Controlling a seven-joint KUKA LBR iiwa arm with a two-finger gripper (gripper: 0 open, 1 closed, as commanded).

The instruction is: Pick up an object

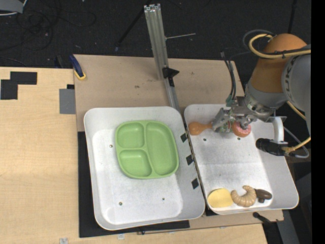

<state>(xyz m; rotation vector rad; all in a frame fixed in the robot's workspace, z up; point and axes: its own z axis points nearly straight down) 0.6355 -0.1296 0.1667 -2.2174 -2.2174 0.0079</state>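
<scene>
Gripper (pixel 232 123) low at the right bin's (pixel 284 177) far edge.
We can't tell its grip; a pink object (pixel 242 130) sits just beside it, open floor nearer us.

a green divided plate (pixel 147 149) lies in the left bin (pixel 101 197); an aluminium post (pixel 158 50) stands behind.

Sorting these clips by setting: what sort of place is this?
Likely a robotics lab test bench: a robot arm over two white bins, toy food, loose cables on a dark floor.
</scene>
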